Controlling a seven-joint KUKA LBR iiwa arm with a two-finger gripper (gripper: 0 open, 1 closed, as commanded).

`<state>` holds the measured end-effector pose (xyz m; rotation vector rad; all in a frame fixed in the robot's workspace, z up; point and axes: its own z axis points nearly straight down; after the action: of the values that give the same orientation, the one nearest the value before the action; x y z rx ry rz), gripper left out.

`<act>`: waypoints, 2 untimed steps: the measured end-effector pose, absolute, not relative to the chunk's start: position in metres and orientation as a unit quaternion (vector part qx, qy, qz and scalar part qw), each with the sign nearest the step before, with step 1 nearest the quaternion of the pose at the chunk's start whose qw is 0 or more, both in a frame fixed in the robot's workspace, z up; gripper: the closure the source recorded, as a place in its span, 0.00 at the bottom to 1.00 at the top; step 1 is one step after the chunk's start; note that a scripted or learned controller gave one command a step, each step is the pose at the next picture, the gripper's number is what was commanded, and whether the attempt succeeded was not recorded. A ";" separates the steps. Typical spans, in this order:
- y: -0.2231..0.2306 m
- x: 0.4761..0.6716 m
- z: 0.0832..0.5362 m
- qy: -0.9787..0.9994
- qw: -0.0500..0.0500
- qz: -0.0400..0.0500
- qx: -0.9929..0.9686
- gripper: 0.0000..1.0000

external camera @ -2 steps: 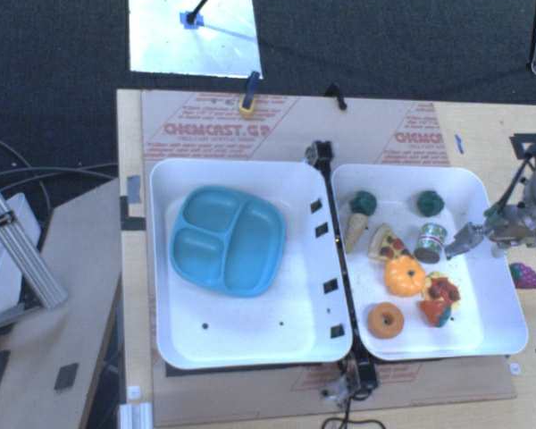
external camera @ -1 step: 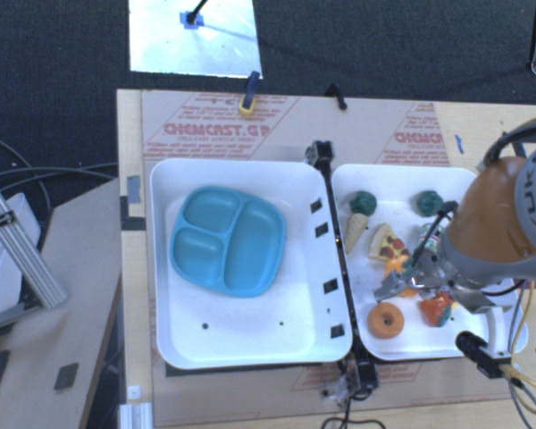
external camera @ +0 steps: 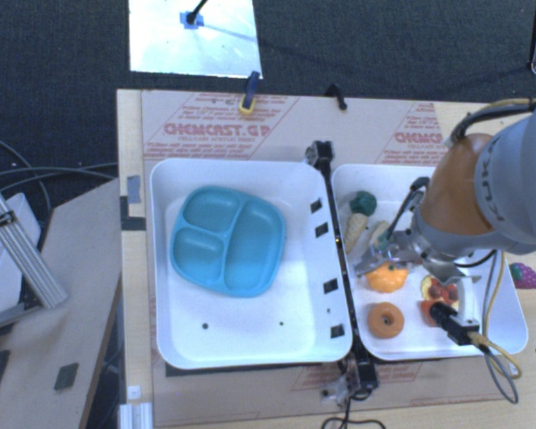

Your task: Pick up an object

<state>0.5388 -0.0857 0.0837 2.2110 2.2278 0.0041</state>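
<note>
At the near edge of the bench, black clips and wiring [external camera: 357,381] are sitting at the seam where the two bins meet. Just beyond them, in the right bin [external camera: 509,333], a brown doughnut-shaped toy [external camera: 386,319] is lying flat near the front wall, and to its right a red-and-white toy [external camera: 438,290] is resting just beside a black-tipped fitting on the arm. A little farther in, an orange-yellow toy fruit [external camera: 387,278] is sitting directly under the gripper [external camera: 381,256], which is hanging low over it at the end of the grey and orange arm [external camera: 482,190]; whether the gripper is closed around the fruit, merely touching it or standing clear cannot be told from this angle. Outside the right bin wall, a purple grape-like toy [external camera: 524,275] is lying on the bench. Deeper in the same bin, a pale corn-like piece [external camera: 355,231] is leaning near the divider, with a dark green toy [external camera: 363,203] just behind it. In the left bin [external camera: 188,347], a blue divided plate [external camera: 227,240] is lying flat toward the middle, well apart from the toys. At the far side, a yellow-and-blue clamp [external camera: 249,96] is gripping the printed cardboard [external camera: 216,130], and beyond it a shiny square sheet [external camera: 193,25] is lying on the dark floor.
</note>
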 end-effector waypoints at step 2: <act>-0.012 0.486 0.189 0.711 0.001 0.003 0.703 1.00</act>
<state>0.4862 -0.0121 0.1891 2.2084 2.2326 0.0109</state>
